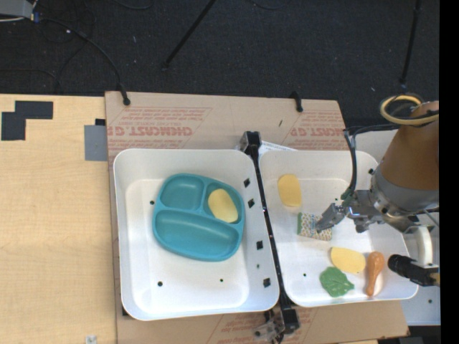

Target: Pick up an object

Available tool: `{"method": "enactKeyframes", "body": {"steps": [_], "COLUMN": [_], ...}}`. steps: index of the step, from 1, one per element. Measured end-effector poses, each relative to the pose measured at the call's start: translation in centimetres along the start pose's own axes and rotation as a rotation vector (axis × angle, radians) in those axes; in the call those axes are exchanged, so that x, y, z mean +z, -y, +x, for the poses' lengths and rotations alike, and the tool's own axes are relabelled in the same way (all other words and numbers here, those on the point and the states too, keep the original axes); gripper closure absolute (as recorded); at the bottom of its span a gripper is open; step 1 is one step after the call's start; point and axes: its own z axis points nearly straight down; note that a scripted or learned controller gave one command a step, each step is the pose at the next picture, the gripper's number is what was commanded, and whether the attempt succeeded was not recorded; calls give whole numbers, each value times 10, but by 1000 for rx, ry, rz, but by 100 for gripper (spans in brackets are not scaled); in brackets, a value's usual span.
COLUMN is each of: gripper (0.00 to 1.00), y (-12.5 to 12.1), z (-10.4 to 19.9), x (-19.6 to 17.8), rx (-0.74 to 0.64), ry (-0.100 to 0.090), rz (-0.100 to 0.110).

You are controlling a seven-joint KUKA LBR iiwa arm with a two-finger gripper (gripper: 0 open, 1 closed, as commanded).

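Gripper reaching into the right bin toward a small patterned block

The arm (412, 163) is extending in from the right over the right bin (315, 296), and the gripper (328, 219) is angling down so its tip is meeting the upper right edge of the patterned block (309, 225), the likeliest pick target. Whether the fingers are apart or together cannot be told here. A yellow oval piece (289, 190) is lying near the block, toward the bin's far side. A yellow slice (348, 259), a green piece (336, 282) and an orange carrot (374, 273) are clustering near the bin's front. In the left bin (136, 292), a teal divided tray (193, 224) is carrying a yellow item (223, 205) in one compartment.
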Motion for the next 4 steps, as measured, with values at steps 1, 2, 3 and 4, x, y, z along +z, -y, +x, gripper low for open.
{"method": "enactKeyframes", "body": {"steps": [1,2,3,4], "gripper": [0,100,100,100], "y": [4,3,4,4], "z": [-3,-4,-3,-3], "x": [45,32,-31,-34], "rx": [0,4,-2,0], "ry": [0,0,3,2], "rz": [0,-2,-11,-7]}}
